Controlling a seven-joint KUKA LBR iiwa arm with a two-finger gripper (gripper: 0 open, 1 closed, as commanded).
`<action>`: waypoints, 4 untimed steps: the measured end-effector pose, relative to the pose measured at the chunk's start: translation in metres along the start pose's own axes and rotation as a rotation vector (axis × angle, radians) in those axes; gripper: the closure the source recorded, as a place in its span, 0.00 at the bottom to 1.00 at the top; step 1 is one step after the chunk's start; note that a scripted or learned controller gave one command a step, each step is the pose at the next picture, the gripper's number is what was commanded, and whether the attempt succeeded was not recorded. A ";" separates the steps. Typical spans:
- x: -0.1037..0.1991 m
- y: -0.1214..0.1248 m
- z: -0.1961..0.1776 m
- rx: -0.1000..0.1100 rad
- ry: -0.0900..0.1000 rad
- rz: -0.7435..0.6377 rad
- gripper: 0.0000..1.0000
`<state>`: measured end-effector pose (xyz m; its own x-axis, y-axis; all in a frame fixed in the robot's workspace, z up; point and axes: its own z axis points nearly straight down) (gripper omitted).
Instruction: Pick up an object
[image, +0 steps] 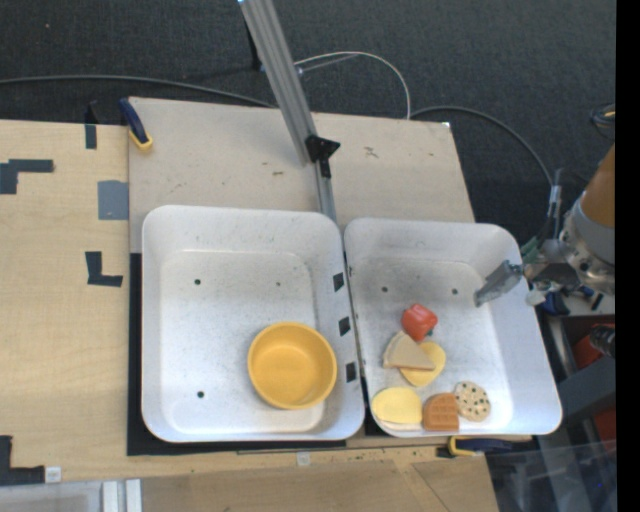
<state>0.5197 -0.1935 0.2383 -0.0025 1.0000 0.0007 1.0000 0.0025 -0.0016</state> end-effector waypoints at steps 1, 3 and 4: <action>0.000 0.000 0.000 0.000 0.000 0.000 0.00; 0.002 -0.003 0.108 0.007 0.002 0.002 0.00; 0.002 -0.002 0.149 -0.002 -0.002 0.001 0.00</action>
<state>0.5175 -0.1909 0.0891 -0.0010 1.0000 -0.0010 1.0000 0.0010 -0.0001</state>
